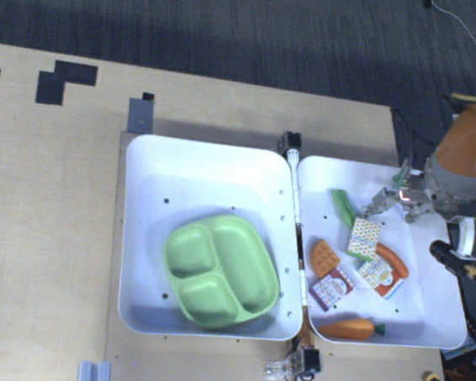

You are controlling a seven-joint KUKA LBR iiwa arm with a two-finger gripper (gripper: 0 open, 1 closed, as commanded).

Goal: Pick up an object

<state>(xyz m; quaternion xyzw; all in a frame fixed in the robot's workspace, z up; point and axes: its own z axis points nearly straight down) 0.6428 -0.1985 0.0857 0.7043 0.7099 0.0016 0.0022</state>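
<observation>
Several small toy items lie in the right bin (pixel 439 329): a green pod (pixel 343 207), a patterned box (pixel 365 238), a waffle piece (pixel 325 257), a red sausage on a white pack (pixel 386 269), a purple packet (pixel 332 289) and an orange carrot (pixel 348 328). My gripper (pixel 396 207) hovers over the bin's far right part, just right of the green pod and above the patterned box. Its fingers are spread open with nothing between them.
The left bin (pixel 146 218) holds a green divided plate (pixel 221 268). A thin divider rim (pixel 296 225) separates the two bins. The arm's orange band (pixel 463 141) and grey body stand over the right bin's far right corner.
</observation>
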